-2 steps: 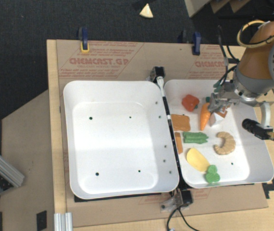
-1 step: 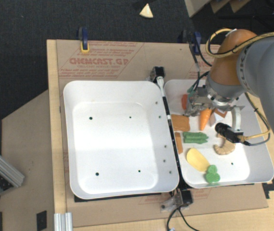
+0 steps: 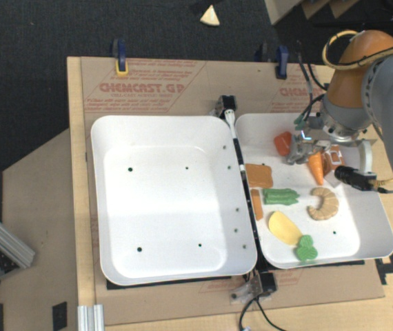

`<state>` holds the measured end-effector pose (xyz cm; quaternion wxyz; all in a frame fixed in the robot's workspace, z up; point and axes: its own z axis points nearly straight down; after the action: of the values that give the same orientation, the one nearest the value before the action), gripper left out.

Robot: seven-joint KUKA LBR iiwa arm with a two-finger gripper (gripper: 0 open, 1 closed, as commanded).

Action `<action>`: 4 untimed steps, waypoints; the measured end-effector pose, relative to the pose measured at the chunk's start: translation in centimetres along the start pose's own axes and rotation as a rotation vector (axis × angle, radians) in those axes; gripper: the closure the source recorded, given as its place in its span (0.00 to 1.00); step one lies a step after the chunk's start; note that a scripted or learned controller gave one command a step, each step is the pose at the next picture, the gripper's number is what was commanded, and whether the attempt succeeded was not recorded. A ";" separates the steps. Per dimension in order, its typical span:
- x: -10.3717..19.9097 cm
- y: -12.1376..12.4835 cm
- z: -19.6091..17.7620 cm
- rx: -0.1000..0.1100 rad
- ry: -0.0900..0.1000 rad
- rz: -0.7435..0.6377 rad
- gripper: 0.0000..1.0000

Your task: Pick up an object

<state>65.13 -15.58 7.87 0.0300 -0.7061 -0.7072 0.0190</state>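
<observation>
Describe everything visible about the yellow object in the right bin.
The yellow object is a smooth, rounded oblong, plastic-looking like a toy lemon or squash, lying flat and slanted on the floor of the right bin near its front. A green bumpy piece sits at its lower right end, seemingly touching. A long green piece lies just behind it. The gripper is further back, away from it.

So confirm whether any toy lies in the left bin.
No: the toys, such as the yellow piece and croissant, all lie in the right bin.
</observation>
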 end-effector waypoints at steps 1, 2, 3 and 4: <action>-1.4 1.2 -0.5 -0.059 -0.014 0.004 1.00; -7.2 -0.3 -0.8 -0.069 -0.018 0.006 1.00; 4.3 -6.9 -4.5 -0.066 -0.009 -0.006 1.00; 3.6 -6.8 -5.3 -0.070 -0.015 0.001 1.00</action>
<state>58.68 -12.08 13.72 -0.0001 -0.7070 -0.7072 -0.0004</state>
